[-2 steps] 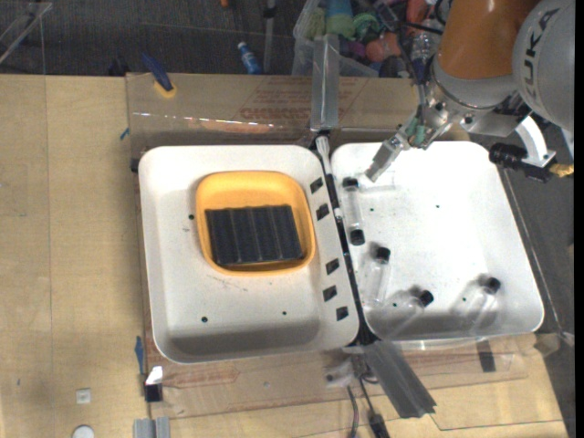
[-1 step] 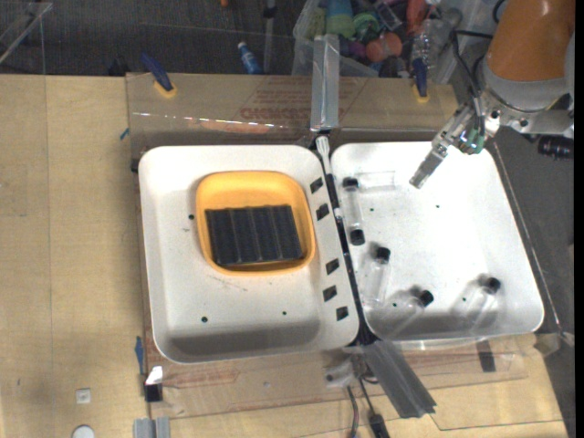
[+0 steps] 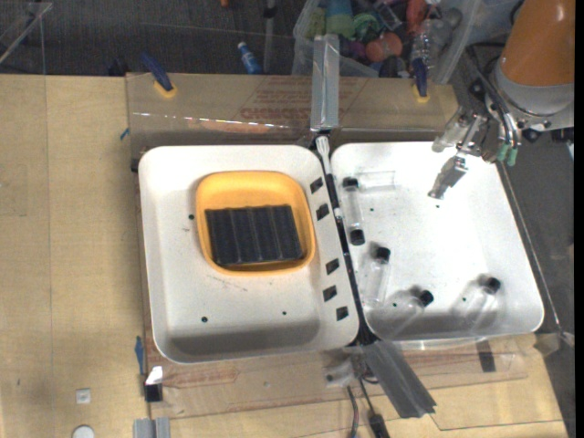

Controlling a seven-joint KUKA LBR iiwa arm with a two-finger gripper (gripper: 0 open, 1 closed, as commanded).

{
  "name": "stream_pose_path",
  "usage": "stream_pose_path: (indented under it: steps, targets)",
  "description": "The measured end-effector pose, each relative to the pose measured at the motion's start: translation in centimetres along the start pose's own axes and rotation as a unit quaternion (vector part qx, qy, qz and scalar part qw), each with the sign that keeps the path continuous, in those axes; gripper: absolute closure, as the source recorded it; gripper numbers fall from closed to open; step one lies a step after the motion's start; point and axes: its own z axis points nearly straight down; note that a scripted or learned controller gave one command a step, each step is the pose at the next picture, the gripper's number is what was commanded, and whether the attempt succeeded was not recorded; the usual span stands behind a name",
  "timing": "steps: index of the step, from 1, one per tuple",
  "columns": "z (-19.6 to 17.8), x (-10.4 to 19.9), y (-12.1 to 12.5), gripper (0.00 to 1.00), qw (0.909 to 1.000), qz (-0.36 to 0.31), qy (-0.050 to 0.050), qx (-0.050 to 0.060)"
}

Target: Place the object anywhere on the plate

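A black ridged rectangular object (image 3: 252, 234) lies flat on the yellow plate (image 3: 212, 192), which sits in the middle of the left white bin (image 3: 169, 318). The object covers the plate's near half. My gripper (image 3: 447, 161) hangs over the back of the right white bin (image 3: 516, 245), far to the right of the plate. Its fingers (image 3: 442, 182) stand apart, open, with nothing between them.
Several small clear bottles with black caps (image 3: 422, 297) lie about the right bin, mostly along its left and front sides. A raised divider with black tabs (image 3: 327, 235) separates the bins. A box of colourful toys (image 3: 383, 7) stands behind the bench.
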Motion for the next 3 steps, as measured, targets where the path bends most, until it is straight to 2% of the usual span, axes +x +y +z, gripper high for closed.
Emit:
stream_pose_path:
  steps: [1, 2, 3]
  targets:
    - [0.8, -0.1, 0.3, 0.0, 0.9969, -0.079, 0.0, 0.0]
    - [1.3, -1.6, -7.3, 0.0, 0.9811, -0.194, -0.003, 0.0]
    - [1.9, -4.0, -7.9, 0.0, 0.9527, -0.304, -0.003, 0.0]
